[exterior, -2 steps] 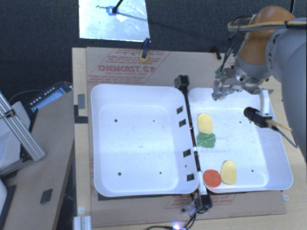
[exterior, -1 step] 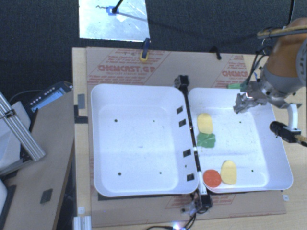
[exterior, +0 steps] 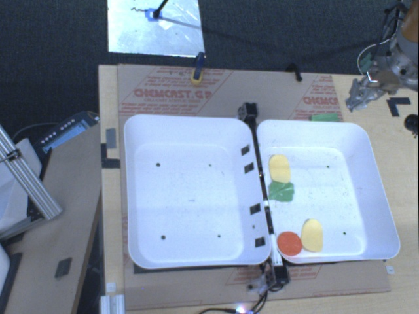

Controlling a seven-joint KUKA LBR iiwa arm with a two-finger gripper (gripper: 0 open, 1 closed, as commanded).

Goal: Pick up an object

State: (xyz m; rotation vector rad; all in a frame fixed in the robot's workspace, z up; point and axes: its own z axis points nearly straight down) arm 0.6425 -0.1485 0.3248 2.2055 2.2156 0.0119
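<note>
The likeliest failure, as I judge it, is a miss: all 4 flat pieces lie low against the floor and inner wall of the right white bin (exterior: 366, 175), where fingers could skid or strike plastic.

The left white bin (exterior: 141, 175) holds nothing that I can make out. In the right bin, the round red disc (exterior: 289, 243) touches the lower yellow oval piece (exterior: 312, 235); the green flat piece (exterior: 281, 191) sits under the upper yellow oval piece (exterior: 279, 168).

The grey two-finger gripper (exterior: 360, 95) hangs at upper right, outside the bins; its grip is too blurred to tell.
</note>
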